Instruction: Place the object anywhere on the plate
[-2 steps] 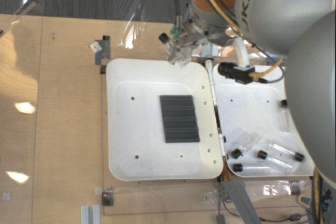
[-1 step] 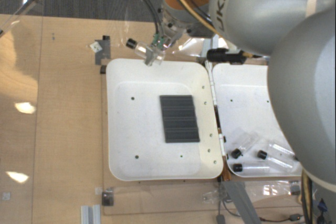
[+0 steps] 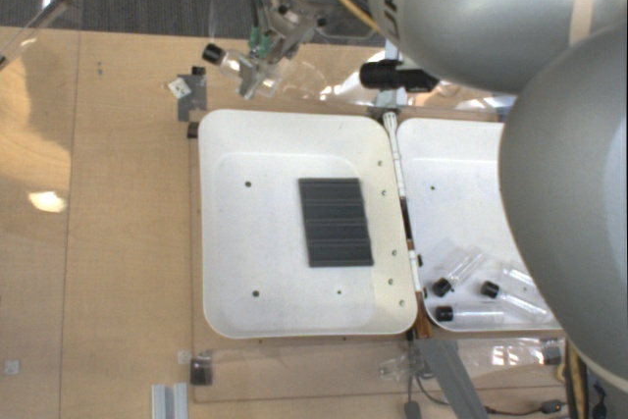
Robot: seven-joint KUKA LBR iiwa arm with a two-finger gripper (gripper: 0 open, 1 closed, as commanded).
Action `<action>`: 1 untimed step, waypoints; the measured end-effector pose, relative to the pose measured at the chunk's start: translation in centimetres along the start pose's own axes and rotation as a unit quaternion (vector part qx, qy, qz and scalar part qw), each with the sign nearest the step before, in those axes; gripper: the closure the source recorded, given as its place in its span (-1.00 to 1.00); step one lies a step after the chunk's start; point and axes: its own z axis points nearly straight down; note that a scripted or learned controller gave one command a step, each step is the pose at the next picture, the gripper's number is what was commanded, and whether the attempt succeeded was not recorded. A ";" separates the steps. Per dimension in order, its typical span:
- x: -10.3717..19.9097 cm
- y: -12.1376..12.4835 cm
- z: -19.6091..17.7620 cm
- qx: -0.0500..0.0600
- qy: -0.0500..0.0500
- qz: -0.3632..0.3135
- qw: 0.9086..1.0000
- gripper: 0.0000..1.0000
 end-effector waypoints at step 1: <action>0.5 -0.8 9.1 0.003 0.001 0.194 0.981 1.00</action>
